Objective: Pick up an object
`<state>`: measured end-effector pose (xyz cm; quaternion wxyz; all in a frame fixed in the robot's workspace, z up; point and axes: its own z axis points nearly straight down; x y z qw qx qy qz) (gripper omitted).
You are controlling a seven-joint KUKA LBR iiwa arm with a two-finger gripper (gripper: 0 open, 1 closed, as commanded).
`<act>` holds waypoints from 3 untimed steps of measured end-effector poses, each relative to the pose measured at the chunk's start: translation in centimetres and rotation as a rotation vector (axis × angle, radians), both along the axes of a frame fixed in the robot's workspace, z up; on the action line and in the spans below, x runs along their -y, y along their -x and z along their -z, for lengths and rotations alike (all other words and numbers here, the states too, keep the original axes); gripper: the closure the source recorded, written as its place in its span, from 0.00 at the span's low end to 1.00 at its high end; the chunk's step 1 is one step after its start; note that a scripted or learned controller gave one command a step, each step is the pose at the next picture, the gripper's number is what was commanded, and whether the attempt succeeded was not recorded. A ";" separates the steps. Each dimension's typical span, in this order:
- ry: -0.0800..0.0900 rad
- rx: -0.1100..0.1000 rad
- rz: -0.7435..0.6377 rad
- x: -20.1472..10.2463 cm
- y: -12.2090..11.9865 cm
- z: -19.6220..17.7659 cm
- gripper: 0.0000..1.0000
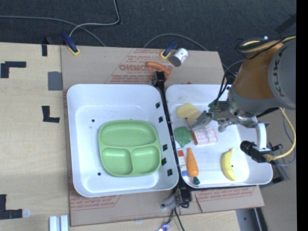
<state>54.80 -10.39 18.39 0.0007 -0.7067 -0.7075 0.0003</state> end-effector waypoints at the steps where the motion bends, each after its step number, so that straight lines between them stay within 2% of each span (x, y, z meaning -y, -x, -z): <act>1: 0.003 0.012 0.000 -0.4 -6.0 9.4 0.00; 2: 0.003 0.012 -0.002 0.7 -9.7 9.4 0.00; 3: 0.001 0.004 -0.002 1.7 -12.1 9.8 0.00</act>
